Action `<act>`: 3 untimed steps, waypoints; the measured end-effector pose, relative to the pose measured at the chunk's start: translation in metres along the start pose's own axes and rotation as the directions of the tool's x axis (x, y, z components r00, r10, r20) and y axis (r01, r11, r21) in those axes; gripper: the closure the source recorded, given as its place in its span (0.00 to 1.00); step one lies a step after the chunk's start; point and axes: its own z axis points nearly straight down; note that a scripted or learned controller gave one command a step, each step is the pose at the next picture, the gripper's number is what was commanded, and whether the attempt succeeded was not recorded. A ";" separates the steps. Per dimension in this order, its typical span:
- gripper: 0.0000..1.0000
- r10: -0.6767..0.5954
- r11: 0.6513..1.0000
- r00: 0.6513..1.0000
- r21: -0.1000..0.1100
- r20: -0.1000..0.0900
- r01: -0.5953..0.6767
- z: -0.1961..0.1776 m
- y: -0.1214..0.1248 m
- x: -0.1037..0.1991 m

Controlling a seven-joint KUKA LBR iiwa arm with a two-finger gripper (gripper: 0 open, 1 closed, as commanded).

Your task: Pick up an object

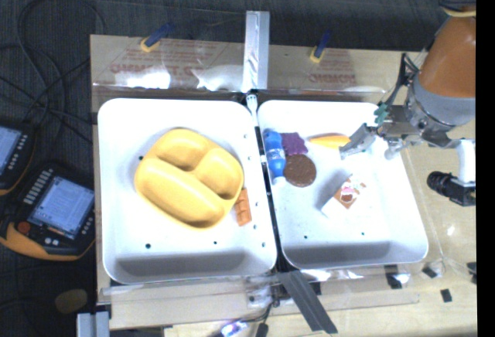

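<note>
Reaching in from the right, the gripper (373, 141) hangs over the upper right part of the right bin (402, 239) with its fingers spread and nothing between them, just right of a yellow banana-shaped piece (329, 141). Four more things lie in that bin: one blue bottle (274, 151) along the left wall, one purple block (294, 144) touching it, one brown disc (300, 171) just below the block, and one small white and red box (345, 197) alone near the middle. One big yellow moulded lump (189, 175) and one orange stick (243, 207) at its lower right edge lie in the left bin (124, 243).
</note>
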 end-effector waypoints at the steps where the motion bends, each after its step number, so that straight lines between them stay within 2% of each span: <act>1: 0.00 -0.096 0.995 0.995 -0.001 0.003 0.096 0.035 0.055 -0.003; 2: 0.00 0.107 0.994 0.994 -0.020 0.006 -0.107 0.145 0.095 -0.035; 3: 0.00 0.094 0.995 0.996 -0.019 0.003 -0.094 0.153 0.110 -0.050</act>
